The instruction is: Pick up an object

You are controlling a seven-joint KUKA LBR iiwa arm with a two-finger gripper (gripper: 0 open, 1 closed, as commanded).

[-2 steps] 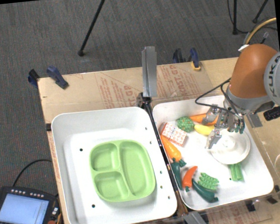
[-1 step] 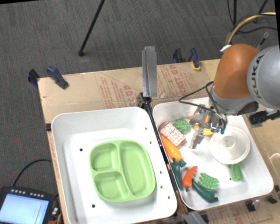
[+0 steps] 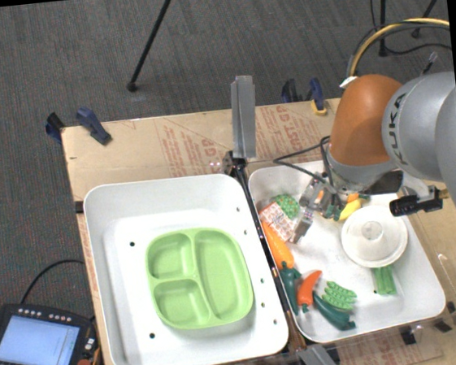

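The right bin [image 3: 425,298] holds several small objects. A red and white packet [image 3: 276,219] lies at its left side, with a green piece [image 3: 287,205] just behind it. An orange carrot-like piece [image 3: 279,253] runs along the left wall. A white bowl [image 3: 374,239] sits at the right, and a yellow piece [image 3: 349,208] lies behind it. My gripper [image 3: 309,213] hangs low in the bin's back part, between the packet and the yellow piece. Nothing shows as lifted.
The left bin [image 3: 111,232] holds a green divided plate [image 3: 199,278]. Near the right bin's front lie an orange-red piece [image 3: 307,285], a ridged green piece [image 3: 337,295] and a small green block [image 3: 384,281]. A grey post [image 3: 245,122] stands behind the bins. A pendant [image 3: 38,348] lies at lower left.
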